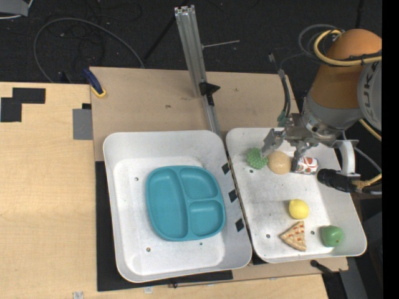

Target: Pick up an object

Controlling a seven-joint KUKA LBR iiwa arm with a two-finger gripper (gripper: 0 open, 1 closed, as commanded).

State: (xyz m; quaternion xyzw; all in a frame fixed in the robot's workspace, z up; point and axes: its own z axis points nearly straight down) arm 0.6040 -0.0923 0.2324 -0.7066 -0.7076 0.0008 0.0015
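Objects for picking lie in the right bin (pixel 259 242): we see a green knobbly piece (pixel 255 159), a tan egg-shaped item (pixel 279 162), a red and white can (pixel 306 165) on its side, a yellow lemon (pixel 298 208), a pizza slice (pixel 294 236) and a green round fruit (pixel 331 235). The gripper (pixel 288 139) hangs over the far end of that bin, just above the tan item and the can; we cannot tell how it is set, since the wrist and cables crowd it. In the left bin (pixel 124 167) a teal divided tray (pixel 185 202) rests alone. Both bins sit on a brown worktop (pixel 149 98), with a pale wooden board (pixel 43 192) to the left and dark floor with cables beyond. A metal post (pixel 193 61) rises behind the bins. The arm's upper part is cut off at the right
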